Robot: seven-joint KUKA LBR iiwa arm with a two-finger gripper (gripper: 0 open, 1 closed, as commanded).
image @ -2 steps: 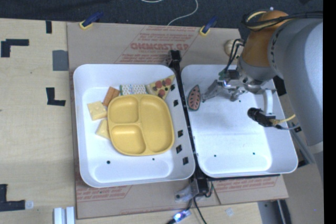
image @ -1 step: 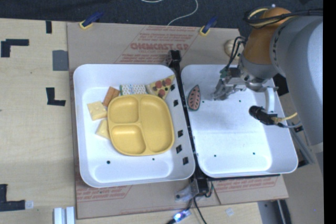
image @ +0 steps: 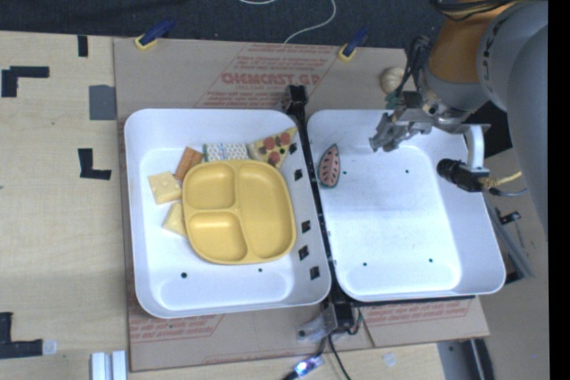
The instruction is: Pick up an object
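Watermelon slice (image: pixel 329 165) left of end effector (image: pixel 385 138)

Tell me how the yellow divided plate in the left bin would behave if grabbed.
The yellow divided plate looks like rigid molded plastic, so probably stiff and light. Its smooth, glossy rim may slip. It overlaps the small flat pieces, so lifting it could disturb them.

The grey arm (image: pixel 521 58) reaches in from the right, its orange band (image: pixel 463 36) at the far right. The wrist bends down and to the left, and the gripper (image: pixel 385 138) hangs at its tip, pointing down and left.
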